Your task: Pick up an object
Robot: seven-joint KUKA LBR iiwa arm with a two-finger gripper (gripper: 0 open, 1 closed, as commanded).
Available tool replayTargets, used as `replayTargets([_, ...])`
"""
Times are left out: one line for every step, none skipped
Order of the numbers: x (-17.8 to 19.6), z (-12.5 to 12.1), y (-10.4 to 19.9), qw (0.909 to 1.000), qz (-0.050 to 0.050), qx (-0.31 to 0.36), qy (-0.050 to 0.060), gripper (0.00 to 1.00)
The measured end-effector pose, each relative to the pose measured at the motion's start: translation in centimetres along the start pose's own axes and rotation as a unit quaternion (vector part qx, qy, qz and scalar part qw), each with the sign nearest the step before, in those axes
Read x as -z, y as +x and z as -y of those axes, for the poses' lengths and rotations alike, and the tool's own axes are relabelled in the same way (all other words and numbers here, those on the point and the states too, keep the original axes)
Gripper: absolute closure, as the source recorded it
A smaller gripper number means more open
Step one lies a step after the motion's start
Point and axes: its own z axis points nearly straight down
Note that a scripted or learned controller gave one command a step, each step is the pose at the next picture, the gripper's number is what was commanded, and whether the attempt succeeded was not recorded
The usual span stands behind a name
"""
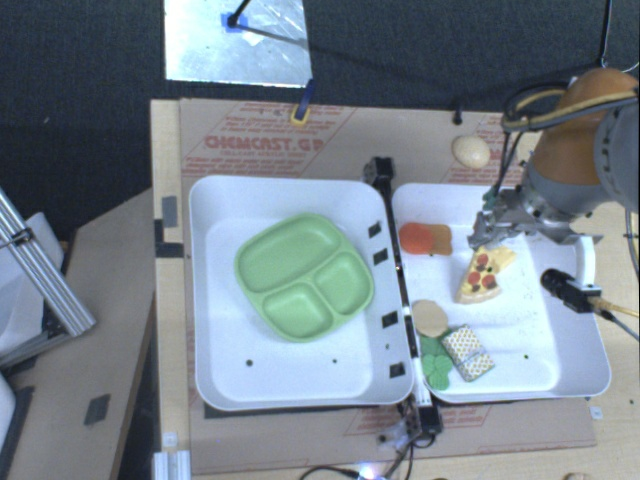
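over the far half of the right bin (560,353): claw (490,232), reaching in from the right edge on the grey arm (585,158). whether it is wide or narrow cannot be told, and nothing is seen held in it.

right bin, contents:
- pizza slice (483,276), yellow with red spots, lying flat near the middle, just on the near side of the claw. contact between the two cannot be judged.
- orange-red slab (425,238), near the far-left corner, beside the claw on its left and apart from the pizza slice.
- tan disc (430,317), against the left edge, nearer than the slab.
- green discs (435,364), at the near-left corner, touching the tan disc's near side.
- patterned block (468,353), tilted, just beside the green discs on their right.
- the right half of the bin floor is bare.

left bin (225,353), contents:
- green divided plate (305,276), three compartments, in the middle and upright, with nothing in it.

surface (400,128), beyond the right bin's far edge:
- pale egg-shaped piece (471,151), outside both bins, well apart from the pizza slice.

between the bins: black clips (381,257) along the shared edge.
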Motion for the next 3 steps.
replayTargets([6.3,-0.8,0.2,1.0000,0.000,0.002,-0.001,1.00])
replayTargets([7.3,-0.9,0.2,1.0000,-0.001,0.002,0.001,1.00])
replayTargets([6.7,-1.3,6.0,1.0000,-0.002,0.005,0.002,1.00])
